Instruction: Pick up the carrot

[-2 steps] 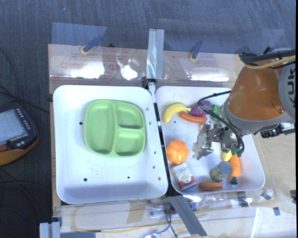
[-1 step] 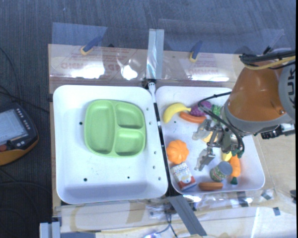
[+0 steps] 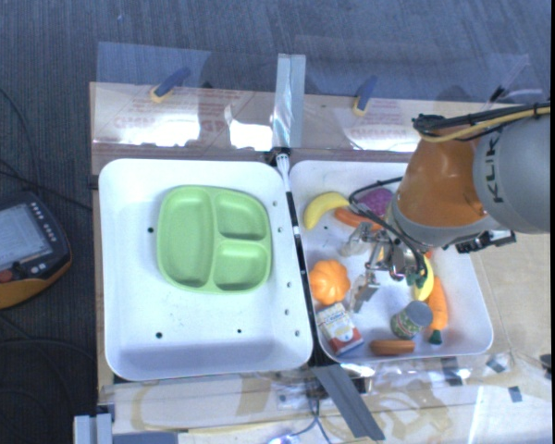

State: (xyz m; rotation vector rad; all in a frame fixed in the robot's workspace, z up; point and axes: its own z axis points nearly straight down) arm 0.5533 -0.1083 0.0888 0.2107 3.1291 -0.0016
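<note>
- Carrot (image 3: 437, 305) lies in the right bin (image 3: 481, 326), near its right wall, green end down by the front corner.
- My gripper (image 3: 381, 265) hangs over the middle of that bin, left of the carrot & not touching it.
- Can't tell if it is open or shut. Too small & too busy there.
- Nothing seems to be held in it.
- To do this well, I think I should go right & a bit toward the front, line up across the thin orange body, then go straight down.
- Best spot to grab looks like the middle of the carrot, w/ room on both sides.
- Stuff in the way: a small round can (image 3: 409, 322) sits just beside the carrot on its left. A yellow banana (image 3: 425, 279) touches its top end.
- A slow drop may help me not bump those two.
- Other things in the right bin: a little pumpkin (image 3: 328, 281), a second banana (image 3: 324, 207), a purple thing (image 3: 376, 200) at the back, a small carton (image 3: 338, 326), a hot dog (image 3: 391, 347) at the front.
- Left bin (image 3: 129, 340) has a green plate (image 3: 215, 238) w/ three parts. It is well apart from my job.
</note>
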